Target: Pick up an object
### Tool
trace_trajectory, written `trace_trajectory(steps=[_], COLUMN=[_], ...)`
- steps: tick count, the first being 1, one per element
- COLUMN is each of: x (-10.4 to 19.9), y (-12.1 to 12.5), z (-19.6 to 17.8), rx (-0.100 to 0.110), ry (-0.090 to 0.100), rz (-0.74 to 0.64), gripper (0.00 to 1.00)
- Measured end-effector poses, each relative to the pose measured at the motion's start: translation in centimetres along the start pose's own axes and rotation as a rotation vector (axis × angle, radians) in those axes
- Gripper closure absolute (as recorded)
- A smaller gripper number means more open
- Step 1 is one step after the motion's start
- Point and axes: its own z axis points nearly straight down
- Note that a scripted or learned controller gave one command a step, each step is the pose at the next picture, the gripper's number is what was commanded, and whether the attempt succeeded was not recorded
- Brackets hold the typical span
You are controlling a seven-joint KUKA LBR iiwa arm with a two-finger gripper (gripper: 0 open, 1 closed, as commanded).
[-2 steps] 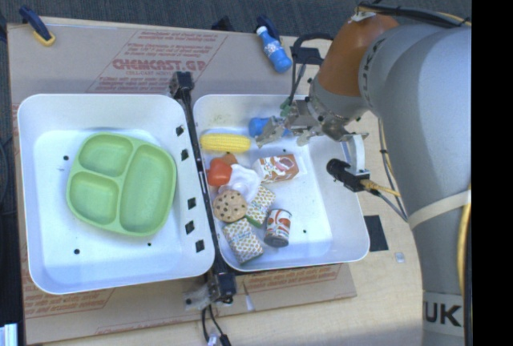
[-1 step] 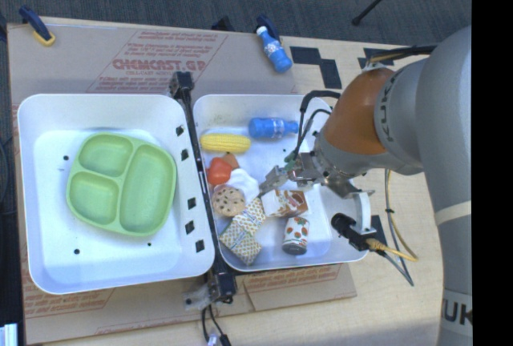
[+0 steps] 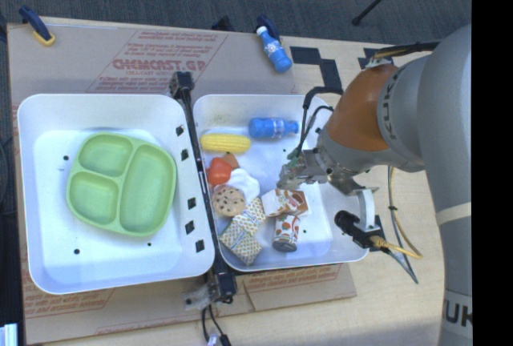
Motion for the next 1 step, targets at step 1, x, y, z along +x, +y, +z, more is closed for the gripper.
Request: trace_trajectory(steps=[1], x=[0.01], y=[0.00], z=[0.00], rx=[0.000], ry=[0.000], rz=[0.000], gripper=[0.00])
